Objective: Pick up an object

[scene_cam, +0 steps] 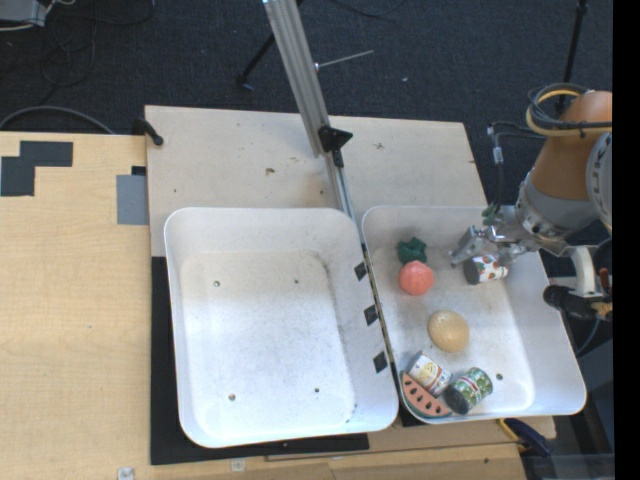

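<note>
Lying at the right bin's (540, 393) near edge are a watermelon slice (424, 396) and a can (468, 389), while farther back the pincer (484, 251) is gripping a small white patterned object (487, 269) above the bin floor.

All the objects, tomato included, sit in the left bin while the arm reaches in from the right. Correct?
Not quite. The camera view shows the tomato and the other objects in the right bin, not the left bin. The arm does reach in from the right.
</note>
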Controlling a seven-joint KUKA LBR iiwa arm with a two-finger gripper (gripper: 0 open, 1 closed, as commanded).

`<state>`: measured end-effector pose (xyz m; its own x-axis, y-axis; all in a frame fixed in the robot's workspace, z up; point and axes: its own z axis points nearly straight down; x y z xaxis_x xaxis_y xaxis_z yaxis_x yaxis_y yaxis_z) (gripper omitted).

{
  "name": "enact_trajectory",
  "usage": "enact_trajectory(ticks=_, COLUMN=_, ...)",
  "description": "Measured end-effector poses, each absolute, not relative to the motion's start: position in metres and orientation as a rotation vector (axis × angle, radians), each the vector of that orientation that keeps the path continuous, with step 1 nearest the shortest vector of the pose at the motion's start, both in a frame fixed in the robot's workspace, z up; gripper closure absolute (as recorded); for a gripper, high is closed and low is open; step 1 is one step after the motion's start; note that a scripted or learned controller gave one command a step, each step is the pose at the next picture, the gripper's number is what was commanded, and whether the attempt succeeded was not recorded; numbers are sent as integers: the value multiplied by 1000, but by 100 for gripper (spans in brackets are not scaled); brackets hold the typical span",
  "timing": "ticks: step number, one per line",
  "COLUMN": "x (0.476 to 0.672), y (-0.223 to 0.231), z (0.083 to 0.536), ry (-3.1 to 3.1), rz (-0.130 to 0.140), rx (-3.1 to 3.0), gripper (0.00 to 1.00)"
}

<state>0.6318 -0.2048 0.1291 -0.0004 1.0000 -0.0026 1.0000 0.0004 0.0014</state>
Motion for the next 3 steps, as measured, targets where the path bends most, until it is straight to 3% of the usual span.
enact_trajectory(ticks=1, x=637, y=-206, z=122, ry=2209, rz=13, rx=2206, gripper=0)
enact_trajectory(ticks=2, x=638, y=-207, z=132, ry=2208, rz=14, rx=2204, gripper=100)
enact_trajectory(ticks=3, x=639, y=-198, z=191, ry=2221, rz=4, rx=2216, gripper=100)
